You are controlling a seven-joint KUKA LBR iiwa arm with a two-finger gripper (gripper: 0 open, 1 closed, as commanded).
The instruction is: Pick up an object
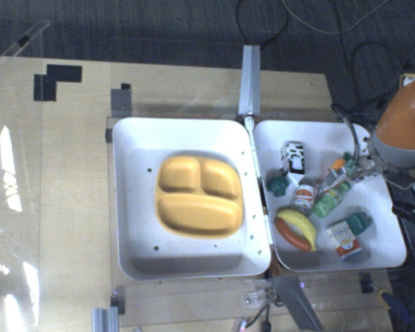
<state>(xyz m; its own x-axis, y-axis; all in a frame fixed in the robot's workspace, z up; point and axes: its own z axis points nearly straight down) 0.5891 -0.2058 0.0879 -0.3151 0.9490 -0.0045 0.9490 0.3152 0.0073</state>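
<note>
Wooden bench (55,206), dark carpet behind. Left bin (131,185) holds a yellow three-compartment tray (197,196). Right bin (384,251) is cluttered: black-and-white cow-print item (293,158), dark green lump (277,184), small red-banded can (303,196), banana (297,222) against a red item (297,237), carton (343,239), teal piece (360,220). Green bottle (330,199) lies on its side, long axis diagonal, lower-left to upper-right. Gripper (347,173) sits at its upper-right end, by an orange piece; finger opening unreadable, contact unclear.
</note>
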